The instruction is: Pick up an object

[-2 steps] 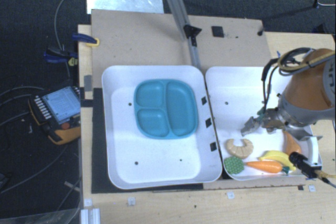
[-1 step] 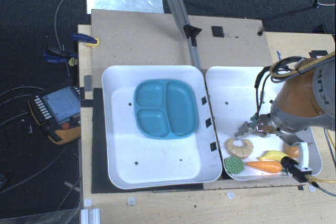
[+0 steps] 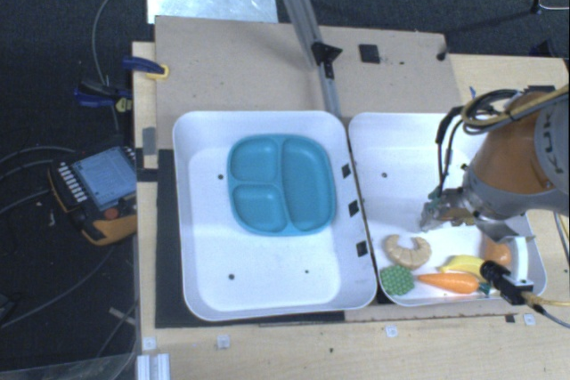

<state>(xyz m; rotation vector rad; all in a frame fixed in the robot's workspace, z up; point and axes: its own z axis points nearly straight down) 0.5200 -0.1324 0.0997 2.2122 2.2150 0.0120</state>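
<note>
In the right bin [image 3: 392, 147] my gripper [image 3: 443, 213] hangs low near the middle, just above and to the right of a tan croissant-shaped pastry [image 3: 408, 251]. Along the bin's front edge lie a green round piece [image 3: 397, 280], an orange carrot [image 3: 450, 282] and a yellow banana [image 3: 465, 263]. An orange-brown piece [image 3: 497, 252] sits at the bin's right side. Nothing is seen held by the gripper. The arm's orange band [image 3: 517, 157] covers the bin's right part.
The left bin [image 3: 200, 218] holds a blue divided plate [image 3: 281, 183]. A grey pole [image 3: 298, 9] slants over the bench's back. Black cables [image 3: 463, 116] loop off the wrist. A blue-screened device [image 3: 96, 182] lies off the bench at left.
</note>
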